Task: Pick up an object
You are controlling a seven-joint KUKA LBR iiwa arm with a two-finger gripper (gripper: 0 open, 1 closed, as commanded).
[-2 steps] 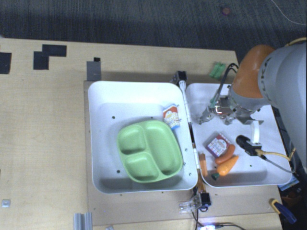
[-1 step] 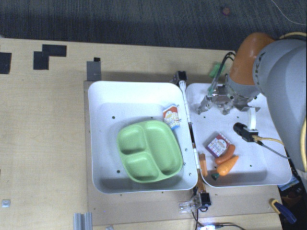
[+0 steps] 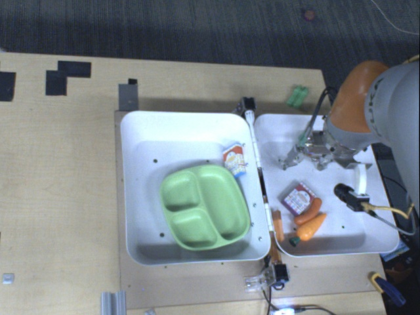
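Pick not yet achieved: tool (image 3: 307, 159), fingers spread and gripping nothing, hangs over the right bin's (image 3: 275, 131) far side, with red packet (image 3: 298, 199) and carrots (image 3: 310, 226) lying loose toward its near edge.

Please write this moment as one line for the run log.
arm: over right bin | gripper: above bin floor, nothing seen between fingers | carrots, red packet: right bin, untouched | green tray: left bin

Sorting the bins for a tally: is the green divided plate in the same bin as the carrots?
No, the green divided plate lies in the left bin, while the carrots lie in the right bin.
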